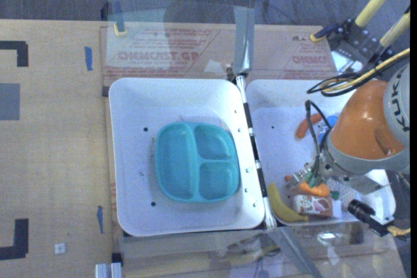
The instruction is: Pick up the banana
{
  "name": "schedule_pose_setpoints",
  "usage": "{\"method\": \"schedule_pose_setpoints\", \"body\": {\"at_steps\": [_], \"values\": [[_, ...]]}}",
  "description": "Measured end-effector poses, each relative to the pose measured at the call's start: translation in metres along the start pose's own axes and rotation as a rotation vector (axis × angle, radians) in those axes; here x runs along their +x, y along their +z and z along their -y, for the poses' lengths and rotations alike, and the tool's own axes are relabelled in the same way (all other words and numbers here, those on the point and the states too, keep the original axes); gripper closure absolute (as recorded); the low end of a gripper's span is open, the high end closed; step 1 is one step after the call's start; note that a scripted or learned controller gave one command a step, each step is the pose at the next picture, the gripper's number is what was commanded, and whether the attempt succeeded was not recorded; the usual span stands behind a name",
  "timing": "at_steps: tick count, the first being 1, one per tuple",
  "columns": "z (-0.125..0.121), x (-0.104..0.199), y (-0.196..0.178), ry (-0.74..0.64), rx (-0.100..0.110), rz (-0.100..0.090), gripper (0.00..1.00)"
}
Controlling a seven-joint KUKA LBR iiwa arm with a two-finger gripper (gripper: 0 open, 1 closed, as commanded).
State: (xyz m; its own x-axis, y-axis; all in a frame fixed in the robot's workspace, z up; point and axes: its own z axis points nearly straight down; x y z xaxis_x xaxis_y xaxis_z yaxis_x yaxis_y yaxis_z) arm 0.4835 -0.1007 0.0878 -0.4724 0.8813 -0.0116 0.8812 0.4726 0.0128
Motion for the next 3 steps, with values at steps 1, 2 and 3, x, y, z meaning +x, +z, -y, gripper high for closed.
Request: {"method": "schedule_pose_setpoints", "body": {"at_steps": [1,2,3], "values": [[0.0,0.0,0.0,-0.101,0.001,0.001,1.0],[0.001,-0.002,0.0,-0.098,0.003,0.003,0.0],[-0.065,-0.037,0.002,-0.223,0.006,-0.007,0.0]]}}
